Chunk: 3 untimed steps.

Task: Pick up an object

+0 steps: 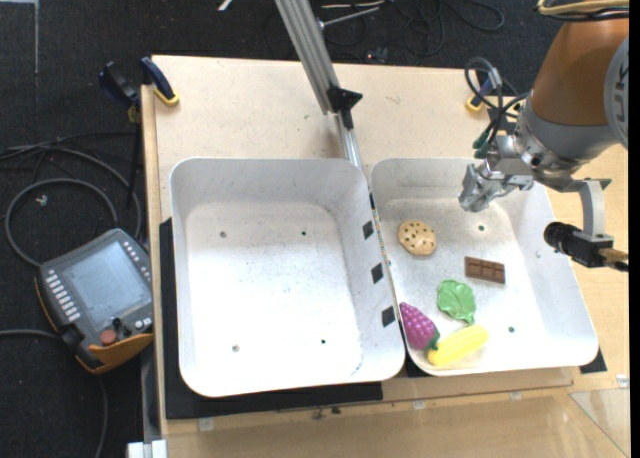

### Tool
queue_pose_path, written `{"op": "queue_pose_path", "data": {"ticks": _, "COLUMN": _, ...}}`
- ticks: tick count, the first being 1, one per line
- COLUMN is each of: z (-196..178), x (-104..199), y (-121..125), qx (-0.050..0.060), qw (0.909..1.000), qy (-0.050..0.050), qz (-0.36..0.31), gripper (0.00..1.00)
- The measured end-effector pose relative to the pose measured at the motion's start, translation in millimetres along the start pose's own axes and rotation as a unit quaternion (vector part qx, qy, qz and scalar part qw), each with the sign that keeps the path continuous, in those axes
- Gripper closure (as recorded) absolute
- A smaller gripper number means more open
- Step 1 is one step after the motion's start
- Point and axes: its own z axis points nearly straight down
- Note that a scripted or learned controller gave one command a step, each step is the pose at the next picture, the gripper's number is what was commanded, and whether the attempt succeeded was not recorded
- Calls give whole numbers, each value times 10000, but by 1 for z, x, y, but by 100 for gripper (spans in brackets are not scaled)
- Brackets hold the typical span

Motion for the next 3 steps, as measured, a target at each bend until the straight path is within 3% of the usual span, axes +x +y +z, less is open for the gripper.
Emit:
{"op": "queue_pose_path", "data": {"ticks": 1, "z": 14, "x": 53, "y": 12, "qx": 38, "qw": 10000, "qy": 11, "qz": -26, "gripper": 100}}
{"op": "queue_pose_path", "data": {"ticks": 3, "z": 2, "x": 157, "y": 43, "qx": 25, "qw": 10000, "qy": 18, "qz": -30, "gripper": 100}}
